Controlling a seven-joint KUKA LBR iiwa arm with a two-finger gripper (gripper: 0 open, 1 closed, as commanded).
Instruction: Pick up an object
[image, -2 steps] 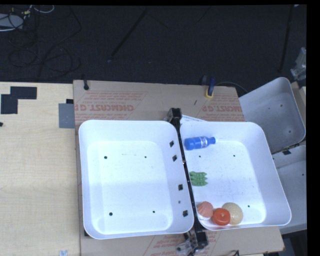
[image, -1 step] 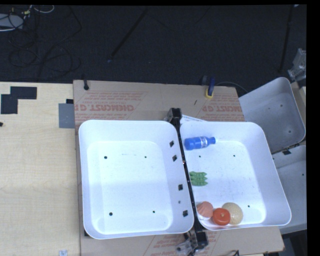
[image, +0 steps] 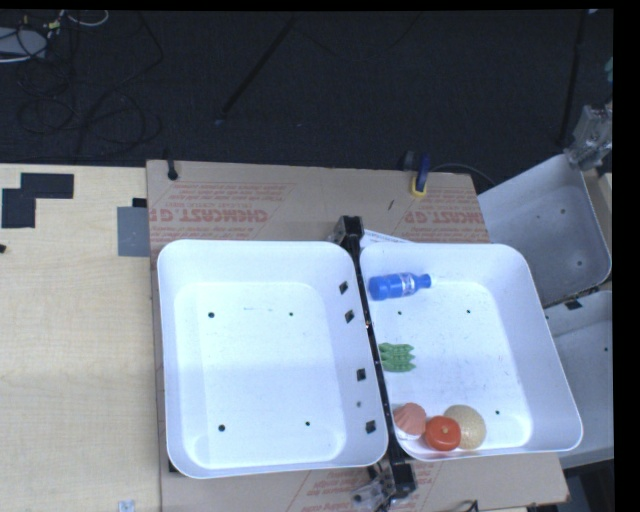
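The right bin (image: 520, 330) holds several small objects. A blue bottle (image: 398, 286) lies on its side near the bin's upper left corner. A green pea pod (image: 396, 357) rests along the left wall, midway down. At the lower left corner sit a pink round piece (image: 409, 419), a red tomato-like ball (image: 442, 433) and a tan round piece (image: 467, 424), packed close together.
The left bin (image: 255, 365) lies beside the right one, with a black divider clip strip (image: 362, 340) between them. Both rest on a cardboard sheet (image: 300, 205). A grey metal plate (image: 555, 225) stands at the right. A blue and yellow clamp (image: 421, 175) sits at the cardboard's far edge.
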